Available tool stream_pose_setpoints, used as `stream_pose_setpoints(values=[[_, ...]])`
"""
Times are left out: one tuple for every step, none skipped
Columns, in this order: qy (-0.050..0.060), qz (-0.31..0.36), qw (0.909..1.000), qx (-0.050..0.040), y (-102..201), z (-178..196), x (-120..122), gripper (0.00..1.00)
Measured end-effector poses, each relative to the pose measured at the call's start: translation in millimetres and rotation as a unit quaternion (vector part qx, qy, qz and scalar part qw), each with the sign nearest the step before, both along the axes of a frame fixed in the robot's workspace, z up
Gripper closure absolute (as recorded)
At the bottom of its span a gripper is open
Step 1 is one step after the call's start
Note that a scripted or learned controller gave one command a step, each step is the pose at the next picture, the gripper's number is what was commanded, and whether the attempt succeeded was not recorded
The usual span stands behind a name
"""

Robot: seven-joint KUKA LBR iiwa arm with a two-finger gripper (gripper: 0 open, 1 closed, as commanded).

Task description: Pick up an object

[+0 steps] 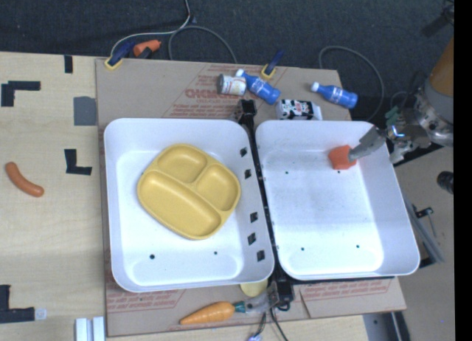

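A small orange-red object (338,157) lies in the right bin (332,251), near its far right corner. My gripper (356,152) reaches in low from the right, and its tip sits right against the object's right side. From this angle I cannot make out whether the object is gripped or only touched. A yellow divided plate (189,190) lies in the left bin (125,184).
Behind the bins lie a white bottle (233,83), two blue bottles (263,89) (335,94) and a small black-and-white pack (299,110). A toy carrot (207,313) lies in front of the bins. A sausage (23,179) rests on the table at far left.
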State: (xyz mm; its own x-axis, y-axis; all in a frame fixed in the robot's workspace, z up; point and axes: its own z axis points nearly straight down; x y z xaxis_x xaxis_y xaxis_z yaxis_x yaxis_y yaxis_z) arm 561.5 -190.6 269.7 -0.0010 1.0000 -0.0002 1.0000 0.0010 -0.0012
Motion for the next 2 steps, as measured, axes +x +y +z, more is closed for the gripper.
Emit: stream_pose_setpoints(values=[[0.002, 0.000, 1.0000, -0.0007, -33.8, -79.1, 58.8, 0.00], [0.002, 0.001, 1.0000, -0.0004, -31.4, -183.4, 89.8, 0.00]])
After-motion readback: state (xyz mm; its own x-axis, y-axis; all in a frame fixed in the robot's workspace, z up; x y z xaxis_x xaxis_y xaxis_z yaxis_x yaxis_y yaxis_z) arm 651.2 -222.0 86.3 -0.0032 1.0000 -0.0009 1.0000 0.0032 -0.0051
